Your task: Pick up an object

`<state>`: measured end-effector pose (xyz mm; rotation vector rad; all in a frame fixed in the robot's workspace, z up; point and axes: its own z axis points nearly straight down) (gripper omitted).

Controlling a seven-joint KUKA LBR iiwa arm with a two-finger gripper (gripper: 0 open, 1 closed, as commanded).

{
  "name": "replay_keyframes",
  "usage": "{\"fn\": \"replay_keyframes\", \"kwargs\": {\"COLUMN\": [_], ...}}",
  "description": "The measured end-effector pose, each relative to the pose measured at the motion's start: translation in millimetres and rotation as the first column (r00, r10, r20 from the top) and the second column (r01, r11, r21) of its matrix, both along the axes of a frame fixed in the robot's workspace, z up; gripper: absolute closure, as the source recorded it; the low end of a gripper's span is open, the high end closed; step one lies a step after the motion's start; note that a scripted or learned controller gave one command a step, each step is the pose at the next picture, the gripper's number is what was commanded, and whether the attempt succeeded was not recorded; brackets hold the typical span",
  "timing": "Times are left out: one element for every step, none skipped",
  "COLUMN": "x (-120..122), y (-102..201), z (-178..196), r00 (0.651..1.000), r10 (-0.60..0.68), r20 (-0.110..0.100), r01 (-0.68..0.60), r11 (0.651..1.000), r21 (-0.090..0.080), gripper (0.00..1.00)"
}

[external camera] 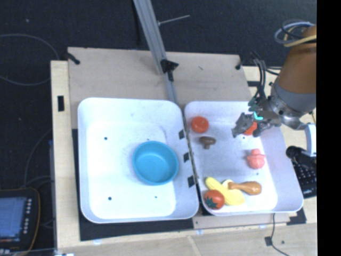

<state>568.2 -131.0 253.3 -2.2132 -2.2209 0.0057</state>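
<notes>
Seen from above: two shallow white bins side by side on a pale worktop (213,63). In the left bin (96,121), a blue bowl (155,162), upright, near the middle. In the right bin (224,116), a scatter of small toy foods: an orange-red ball (200,124) near the top left corner, a brown mushroom-like piece (207,141) just below it, a pink piece (256,159) toward the right side, and along the front edge a yellow banana (225,191) touching a red tomato (214,199) and a tan drumstick-shaped piece (248,186). Rising across the back of the worktop, a slanted grey metal post (152,31) with a black clamp. At lower left, off the worktop, a small screen (13,217).

Reaching in from the right, the grey arm with its orange band (297,63), wrist bent down and leftward over the right bin's upper right part. Claw (244,127) poised above bare bin floor, between the orange-red ball and the pink piece, touching neither; something red-orange glimpsed at the claw, too blurred to identify. Grip state impossible to make out.
</notes>
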Motion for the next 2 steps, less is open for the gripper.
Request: {"fn": "replay_keyframes", "kwargs": {"x": [1,8], "y": [0,5], "z": [4,-54], "r00": [1.000,1.000], "r10": [0.000,-0.001], "r20": [0.007,0.000], "r01": [0.000,0.001], "r11": [1.000,1.000], "r21": [0.000,-0.003], "gripper": [0.00,0.00]}}
